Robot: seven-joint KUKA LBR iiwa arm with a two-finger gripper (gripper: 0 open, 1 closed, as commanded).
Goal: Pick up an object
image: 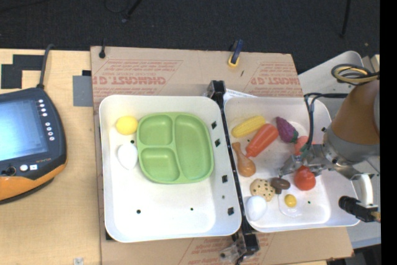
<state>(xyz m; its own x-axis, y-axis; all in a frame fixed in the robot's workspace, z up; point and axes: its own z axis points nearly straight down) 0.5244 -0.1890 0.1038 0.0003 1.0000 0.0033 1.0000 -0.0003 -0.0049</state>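
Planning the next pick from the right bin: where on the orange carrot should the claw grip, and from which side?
Grip the carrot across its thick middle, coming straight down from above. It lies flat and slanted, so its two long sides are the natural faces. The yellow corn sits close along its upper-left side and the purple piece near its upper end, so the lower-right side looks freer. This is a judgement.

A green tray (pixel 173 149) sits in a white bin (pixel 161 220) beside a yellow lemon (pixel 126 125). The cookie (pixel 262 188) is tan (dark-speckled); the carrot (pixel 262 139) orange, the tomato (pixel 304 179) red.

Upside-down "OKAMOTO" print on cardboard sheet (pixel 186 71)
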